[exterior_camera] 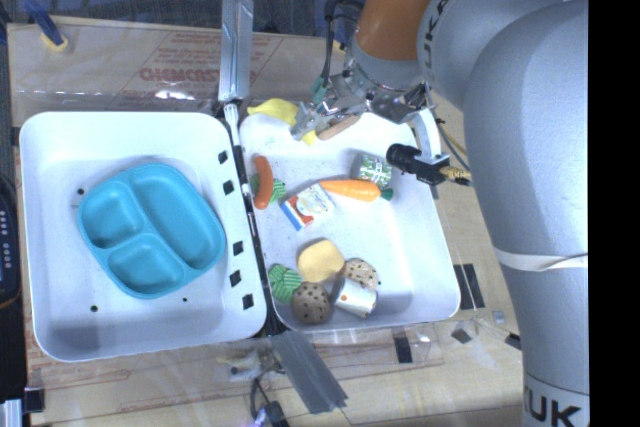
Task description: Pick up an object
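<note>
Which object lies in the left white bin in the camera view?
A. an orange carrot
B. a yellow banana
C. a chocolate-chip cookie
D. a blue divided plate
D: the blue divided plate sits alone in the left bin, while the carrot and the cookie lie in the right bin.

Overhead, slanted — both bins (40, 215).

A robotics lab: taped cardboard bench (130, 65), two white bins (40, 215), and a KUKA arm (500, 65).
</note>
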Robot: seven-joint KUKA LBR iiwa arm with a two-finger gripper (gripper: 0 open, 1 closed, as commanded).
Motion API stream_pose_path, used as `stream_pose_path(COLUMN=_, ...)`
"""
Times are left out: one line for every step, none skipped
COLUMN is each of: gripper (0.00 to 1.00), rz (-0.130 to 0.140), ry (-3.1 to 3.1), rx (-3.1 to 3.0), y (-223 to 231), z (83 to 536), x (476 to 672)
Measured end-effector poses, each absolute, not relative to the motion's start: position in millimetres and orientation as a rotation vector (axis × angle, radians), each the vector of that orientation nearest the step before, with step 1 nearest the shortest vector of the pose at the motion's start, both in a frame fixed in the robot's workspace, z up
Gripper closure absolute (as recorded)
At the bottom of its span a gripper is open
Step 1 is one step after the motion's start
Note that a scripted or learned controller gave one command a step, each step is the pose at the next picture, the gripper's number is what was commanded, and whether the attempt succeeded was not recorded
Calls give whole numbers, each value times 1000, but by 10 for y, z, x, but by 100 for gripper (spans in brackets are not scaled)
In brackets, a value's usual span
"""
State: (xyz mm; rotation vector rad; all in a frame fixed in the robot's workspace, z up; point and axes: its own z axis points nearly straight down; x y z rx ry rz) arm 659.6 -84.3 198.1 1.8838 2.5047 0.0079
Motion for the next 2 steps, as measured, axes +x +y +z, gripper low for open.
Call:
stream_pose_path(gripper=100, rz=-2, ry=2515, rx=1885, y=-843, z=2027, x=6577)
stream_pose_path(gripper=100, rz=-2, ry=2361, rx=2073, y=-843, z=2034, x=6565)
